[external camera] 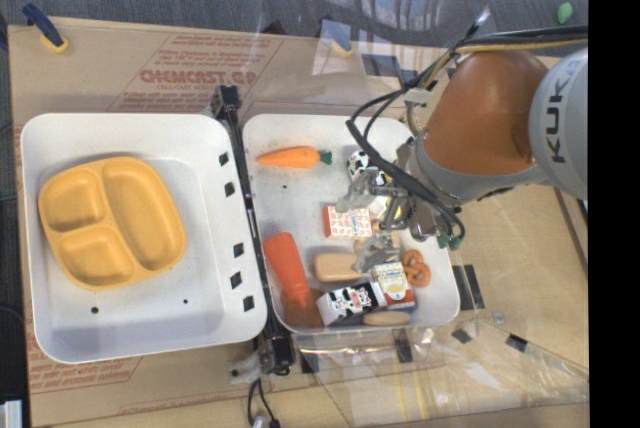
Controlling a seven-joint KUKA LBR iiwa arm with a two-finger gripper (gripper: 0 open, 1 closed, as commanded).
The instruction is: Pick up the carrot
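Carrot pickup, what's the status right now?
Gripper low in right bin, nothing seen gripped. Carrot lying free near far wall. Path clear.

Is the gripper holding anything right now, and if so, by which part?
Nothing is held. The gripper hovers over the right bin, and the carrot lies apart from it near the bin's far wall.

The light is bright and even, coming from above. The white bins (130,316) look very bright, almost washed out. Shiny glare sits on clear plastic (385,11) near the top. Shadows are soft and small. The picture is a little fuzzy all over.
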